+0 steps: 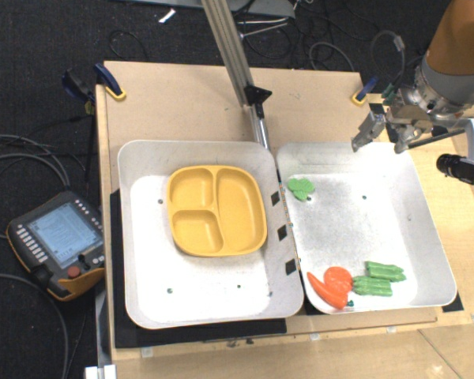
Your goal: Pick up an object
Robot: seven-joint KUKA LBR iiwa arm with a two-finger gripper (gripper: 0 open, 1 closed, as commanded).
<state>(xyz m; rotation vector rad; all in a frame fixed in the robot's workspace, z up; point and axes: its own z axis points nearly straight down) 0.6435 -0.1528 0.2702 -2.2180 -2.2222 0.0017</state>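
Arm: grey with an orange band, reaching in from the right at the upper right of the view, above the far edge of the right bin.
Jaws (384,138): spread apart with nothing between them, one finger (365,133) slanting toward the left and the other pointing down beside it; they hang over the far rim of the right bin.
Right bin (403,212): shallow and white, lying on the table (182,101) just beside the left bin.
Green leaf toy (301,188): small, lying near the far left corner of the right bin, well apart from the jaws.
Tomato (337,277): red and round, at the near edge of the right bin, touching the carrot.
Carrot (325,290): orange, lying at a slant just left of and under the tomato.
Green pea pods (378,279): two, lying side by side just right of the tomato, near the near right corner of the bin.
Left bin (142,212): white, holding a yellow divided plate (217,210) with three compartments, set upright in the far middle of the bin.
Handheld controller (57,243): on the dark floor to the left of the table, screen lit.
Metal pole (229,38): slanting from the top of the view down to the gap between the bins.
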